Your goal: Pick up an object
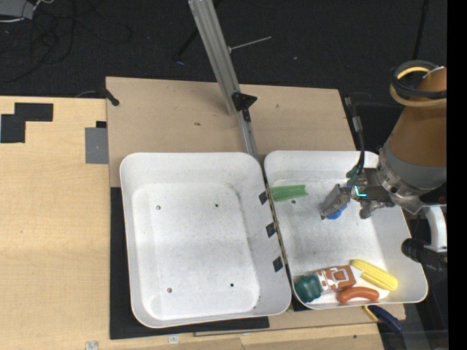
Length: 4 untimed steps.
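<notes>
Slanted aluminium rail [219, 57] behind the bins, tan board [182, 115] beneath, black cables [29, 6] at top left

Two bins [197, 168], six small objects [288, 192]

The arm [419, 122] runs off the right edge. Its gripper [352, 201] covers most of a small blue object [333, 213]; whether the fingers grip it cannot be told. The orange-and-white packet [337, 277] in the near-right corner bears unreadable print.
</notes>
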Each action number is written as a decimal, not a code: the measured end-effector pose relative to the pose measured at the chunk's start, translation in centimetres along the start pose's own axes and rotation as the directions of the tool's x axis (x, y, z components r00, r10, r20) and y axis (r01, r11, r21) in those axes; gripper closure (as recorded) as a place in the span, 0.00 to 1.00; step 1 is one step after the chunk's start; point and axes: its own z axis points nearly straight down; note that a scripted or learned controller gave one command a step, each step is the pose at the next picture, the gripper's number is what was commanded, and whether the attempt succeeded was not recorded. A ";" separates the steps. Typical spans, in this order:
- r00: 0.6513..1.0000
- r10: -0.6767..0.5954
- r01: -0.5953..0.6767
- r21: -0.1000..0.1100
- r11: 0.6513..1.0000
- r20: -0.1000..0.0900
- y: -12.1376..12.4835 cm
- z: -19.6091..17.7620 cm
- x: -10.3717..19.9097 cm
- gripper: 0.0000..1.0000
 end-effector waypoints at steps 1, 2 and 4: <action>1.000 0.003 -0.003 -0.005 1.000 0.001 0.1 -0.2 -0.1 0.00; 1.000 0.002 -0.002 0.000 1.000 0.000 -0.6 4.4 -0.2 0.00; 1.000 0.002 -0.002 0.001 1.000 -0.001 -1.1 13.4 -1.0 0.00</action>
